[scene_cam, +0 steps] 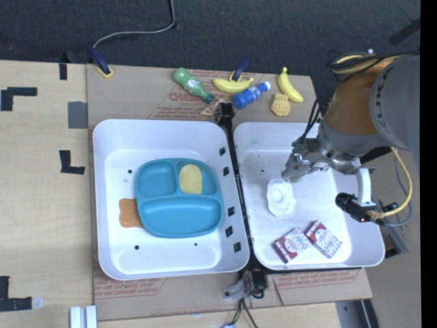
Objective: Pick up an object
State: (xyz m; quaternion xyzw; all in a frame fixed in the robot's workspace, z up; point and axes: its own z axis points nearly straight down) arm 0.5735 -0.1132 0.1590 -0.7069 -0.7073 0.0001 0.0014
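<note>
Though the gripper (295, 169) hangs over the right bin (256, 139), its metal fingers blur together, so whether they are parted cannot be told. Just below them, near the bin's middle, lies a glossy white object (279, 197), lumpy, its axis unclear. Two flat red-and-white packets (307, 241) sit toward the near edge. In the left bin (109, 183), a blue plastic tray (179, 198) holds a smooth yellow oval (190, 178) and half hides an orange slab (128, 213).
</note>
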